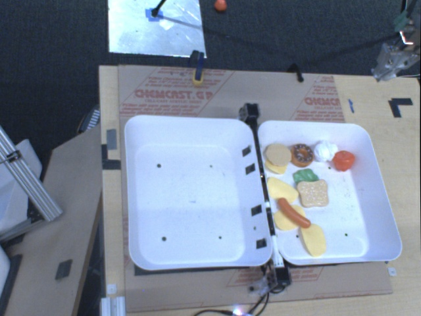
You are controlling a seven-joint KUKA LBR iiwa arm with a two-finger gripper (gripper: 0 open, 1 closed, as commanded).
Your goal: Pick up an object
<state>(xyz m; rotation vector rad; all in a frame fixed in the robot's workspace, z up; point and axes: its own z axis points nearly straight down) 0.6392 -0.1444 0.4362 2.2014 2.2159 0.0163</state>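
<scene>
The gripper (pixel 396 59) hangs at the bench's far right corner, outside both bins; whether it is apart or together cannot be told at this blur. Nearest, below and to its left in the right bin (pixel 377 203), lie a red tomato (pixel 343 160) and a white piece (pixel 324 151). Further left come a doughnut (pixel 302 154) and a bun (pixel 277 155). Lower still are a toast slice (pixel 313 193) and a sausage (pixel 293 213). The left bin (pixel 191 196) lies farthest off.
</scene>
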